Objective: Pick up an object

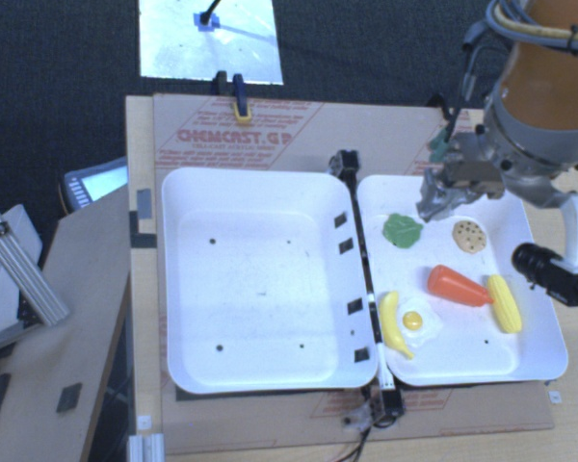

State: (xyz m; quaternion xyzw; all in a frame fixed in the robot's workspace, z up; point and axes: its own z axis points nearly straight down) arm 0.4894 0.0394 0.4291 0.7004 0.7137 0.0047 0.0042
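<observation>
A: Position check. Where's the end effector (433, 203)?

B: Over the far-left part of the right bin (544, 359), low. The green leafy piece (402, 230) lies just beside its tip, on the near-left side. Can't tell whether they touch.

A: Holding anything?

B: Nothing seen between the tips. How far open it is, I cannot tell; the tip is a dark blur from this angle.

A: Other candidates?

B: The round speckled cookie (470, 236) sits just right of the tip and a bit nearer. The orange carrot (458, 286) is further toward the near edge, long axis running left-to-right with a slight tilt. The yellow corn (504, 302) is beside the carrot's right end. The banana (391, 321) and fried egg (416, 321) lie against the bin's near-left wall.

A: So the closest pick?

B: My read: the green piece. It needs only a small shift near-left and a short drop. It looks flat, so the grasp could slip. The left bin (260, 287) isn't in play.
</observation>
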